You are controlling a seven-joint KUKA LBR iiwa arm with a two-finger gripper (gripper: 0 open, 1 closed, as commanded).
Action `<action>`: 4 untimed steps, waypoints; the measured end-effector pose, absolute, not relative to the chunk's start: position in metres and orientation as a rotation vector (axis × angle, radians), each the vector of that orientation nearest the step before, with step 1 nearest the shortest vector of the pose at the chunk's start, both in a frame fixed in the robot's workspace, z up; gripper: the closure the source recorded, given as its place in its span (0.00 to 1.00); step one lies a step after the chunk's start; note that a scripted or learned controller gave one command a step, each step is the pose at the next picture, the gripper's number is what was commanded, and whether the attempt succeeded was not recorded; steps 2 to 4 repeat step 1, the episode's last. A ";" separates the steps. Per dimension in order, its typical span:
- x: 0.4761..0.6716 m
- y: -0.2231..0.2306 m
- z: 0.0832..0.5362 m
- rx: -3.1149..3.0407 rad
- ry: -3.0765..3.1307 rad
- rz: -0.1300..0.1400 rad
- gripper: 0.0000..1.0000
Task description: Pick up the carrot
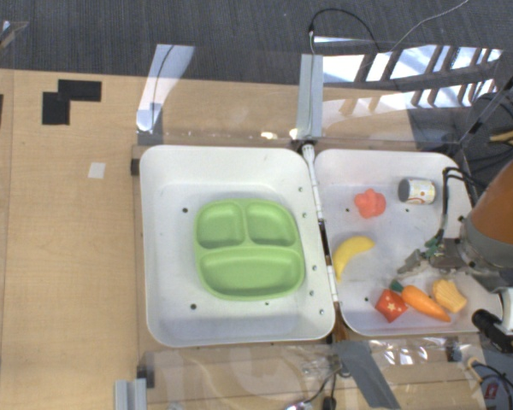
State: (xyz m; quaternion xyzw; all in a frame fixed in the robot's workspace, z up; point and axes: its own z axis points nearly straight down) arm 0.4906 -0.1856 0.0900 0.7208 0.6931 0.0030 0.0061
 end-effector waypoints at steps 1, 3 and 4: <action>0.506 -0.123 0.092 2.400 2.020 0.010 0.00; 0.506 -0.123 0.092 2.400 2.020 0.010 0.00; 0.506 -0.123 0.092 2.400 2.020 0.010 0.00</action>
